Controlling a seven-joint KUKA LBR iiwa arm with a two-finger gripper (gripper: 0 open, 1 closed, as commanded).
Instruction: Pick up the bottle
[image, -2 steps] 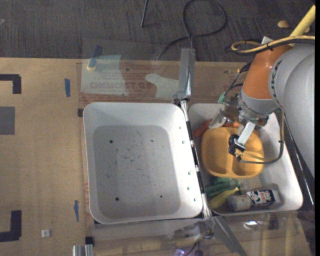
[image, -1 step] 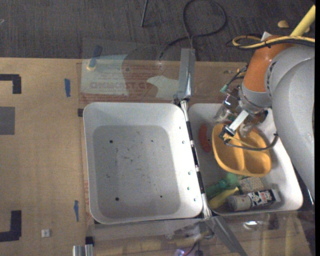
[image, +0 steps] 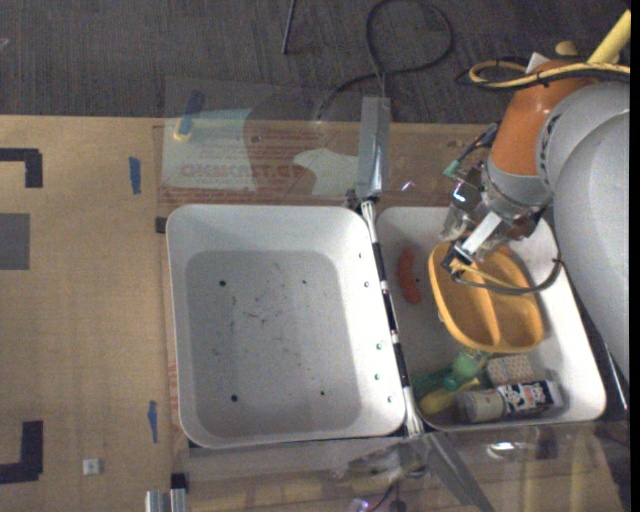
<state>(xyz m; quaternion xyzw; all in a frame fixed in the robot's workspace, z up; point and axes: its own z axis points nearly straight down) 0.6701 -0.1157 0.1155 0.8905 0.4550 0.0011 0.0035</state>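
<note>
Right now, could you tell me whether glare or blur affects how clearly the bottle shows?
In the camera view the whole frame is soft and grainy; the bottle lies in the right bin, label unreadable; glare streaks the clear sheet above the bins, not the bottle.

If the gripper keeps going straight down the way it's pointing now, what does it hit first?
Most likely the yellow bowl: the gripper hangs over its upper-left rim in the right bin. The bottle lies well off that line, toward the bin's near edge. Depth is hard to judge.
</note>
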